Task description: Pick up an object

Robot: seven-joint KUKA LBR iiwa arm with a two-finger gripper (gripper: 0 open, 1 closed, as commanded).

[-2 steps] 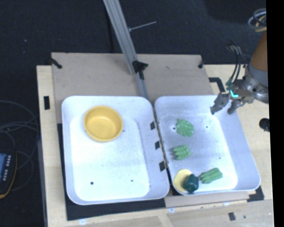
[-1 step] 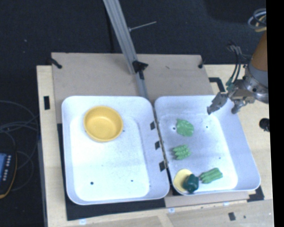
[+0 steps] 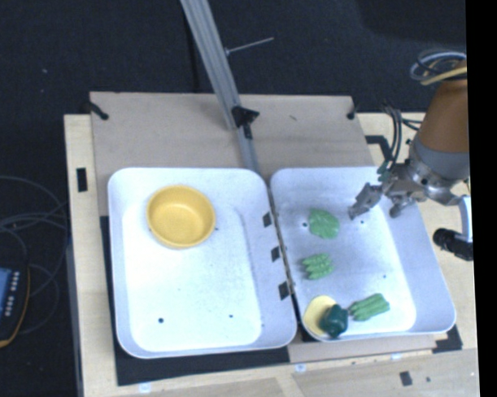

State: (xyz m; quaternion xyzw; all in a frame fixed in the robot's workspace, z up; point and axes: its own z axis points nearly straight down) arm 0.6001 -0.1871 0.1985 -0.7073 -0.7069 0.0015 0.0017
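Arm: the grey arm with its orange band (image 3: pixel 447 117) reached in from the right, its wrist over the right bin's far right rim.
Gripper: the two-finger gripper (image 3: pixel 380 204) hung above the upper right part of the right bin; its two fingers stood spread apart, one fingertip (image 3: pixel 363 206) to the left and the other to the right, with nothing between them.
Right bin: the shallow white right bin (image 3: pixel 422 269) held four small things.
Nearest thing: a light green lumpy plastic piece (image 3: pixel 323 224) lay in the upper middle of that bin, just left of and below the gripper, apart from it.
Second thing: a green ridged plastic piece (image 3: pixel 317 266) lay below the first, near the bin's left wall.
Third thing: a green elongated ridged piece (image 3: pixel 369 307) lay near the bin's front edge.
Fourth thing: a small yellow cup (image 3: pixel 315 311) lay in the front left corner with a dark green rounded object (image 3: pixel 335 320) touching it.
Left bin: the shallow white left bin (image 3: pixel 195 301) held a yellow round plastic bowl (image 3: pixel 181 216), upright, in its upper left part.
Pole: a grey metal pole (image 3: pixel 218 68) slanted down from the top edge to the gap between the bins.
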